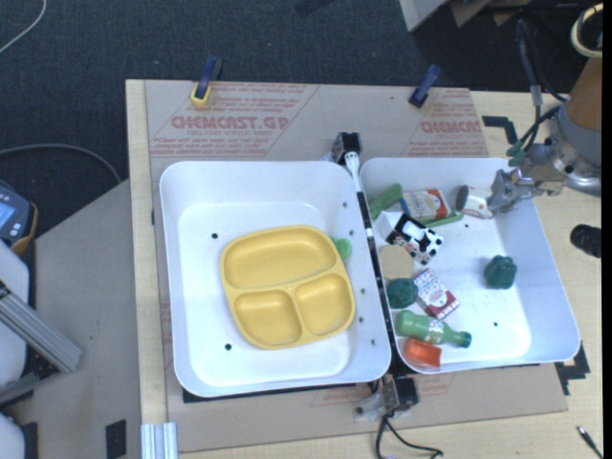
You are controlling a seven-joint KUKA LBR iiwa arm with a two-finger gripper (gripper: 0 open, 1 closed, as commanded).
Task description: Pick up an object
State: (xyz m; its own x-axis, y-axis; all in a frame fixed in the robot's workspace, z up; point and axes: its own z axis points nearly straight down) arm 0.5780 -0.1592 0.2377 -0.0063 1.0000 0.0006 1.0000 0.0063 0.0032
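My gripper [499,199] hangs over the far right part of the right bin [547,299], just right of a small grey piece [463,199]. I see nothing held in it. Lying in this bin are a green wedge [385,199], a red-and-white packet [426,204], a black-and-white cow toy [418,238], a dark green lump [499,272], a teal lump [402,292], a small red-and-white carton [438,300], a green bottle [430,329] and an orange piece [422,353].
The left bin [191,256] holds a yellow divided plate [287,285], with a small green item [342,249] at the plate's right rim. The two bins meet at a black divider [365,228]. Clamps [204,81] hold the cardboard base at the back.
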